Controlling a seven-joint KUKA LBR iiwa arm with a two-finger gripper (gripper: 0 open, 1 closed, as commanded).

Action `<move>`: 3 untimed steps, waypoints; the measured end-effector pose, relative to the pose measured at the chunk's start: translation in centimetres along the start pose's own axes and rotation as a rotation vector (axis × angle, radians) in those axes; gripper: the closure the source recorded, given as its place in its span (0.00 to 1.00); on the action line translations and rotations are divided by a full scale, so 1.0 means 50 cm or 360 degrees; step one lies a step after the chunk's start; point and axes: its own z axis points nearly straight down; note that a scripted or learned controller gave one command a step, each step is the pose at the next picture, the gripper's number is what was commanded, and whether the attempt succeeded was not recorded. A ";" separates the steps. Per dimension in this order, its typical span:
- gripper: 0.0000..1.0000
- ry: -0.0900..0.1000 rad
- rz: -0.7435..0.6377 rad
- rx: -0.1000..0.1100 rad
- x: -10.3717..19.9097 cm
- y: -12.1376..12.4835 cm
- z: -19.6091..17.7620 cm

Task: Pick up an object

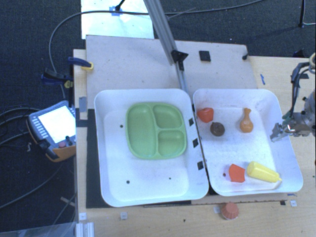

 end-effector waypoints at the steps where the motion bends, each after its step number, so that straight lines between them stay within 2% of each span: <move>1: 1.00 0.0003 -0.0007 0.0002 0.093 0.049 -0.006; 2: 1.00 0.0004 -0.0007 0.0003 0.197 0.092 0.011; 3: 1.00 0.0007 -0.0008 0.0008 0.308 0.104 0.029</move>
